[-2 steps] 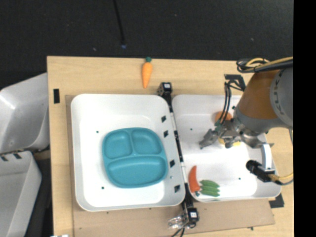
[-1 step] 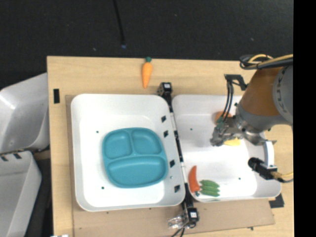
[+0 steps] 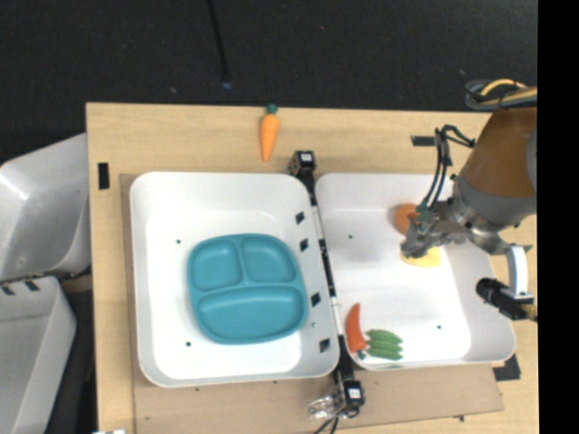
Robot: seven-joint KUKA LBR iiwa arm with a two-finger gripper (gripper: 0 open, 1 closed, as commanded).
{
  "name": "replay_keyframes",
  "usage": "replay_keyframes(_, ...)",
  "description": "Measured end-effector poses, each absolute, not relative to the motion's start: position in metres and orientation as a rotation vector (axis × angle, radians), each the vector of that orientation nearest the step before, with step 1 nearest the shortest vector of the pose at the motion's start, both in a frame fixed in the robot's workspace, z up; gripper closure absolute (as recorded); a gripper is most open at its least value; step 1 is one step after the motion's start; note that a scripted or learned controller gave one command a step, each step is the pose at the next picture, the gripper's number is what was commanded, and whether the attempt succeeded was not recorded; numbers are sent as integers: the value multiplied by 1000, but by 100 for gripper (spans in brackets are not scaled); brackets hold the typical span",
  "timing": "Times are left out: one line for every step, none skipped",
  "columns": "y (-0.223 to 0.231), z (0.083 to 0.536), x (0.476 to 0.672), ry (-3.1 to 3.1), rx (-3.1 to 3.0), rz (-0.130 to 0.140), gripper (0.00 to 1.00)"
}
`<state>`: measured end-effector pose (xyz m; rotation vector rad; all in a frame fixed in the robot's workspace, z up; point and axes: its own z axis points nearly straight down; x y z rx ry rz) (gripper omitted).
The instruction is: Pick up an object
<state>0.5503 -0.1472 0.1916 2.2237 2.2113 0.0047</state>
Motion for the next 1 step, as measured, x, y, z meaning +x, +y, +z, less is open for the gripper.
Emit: replay_keyframes(-142,237,550,2221,2214,5,100)
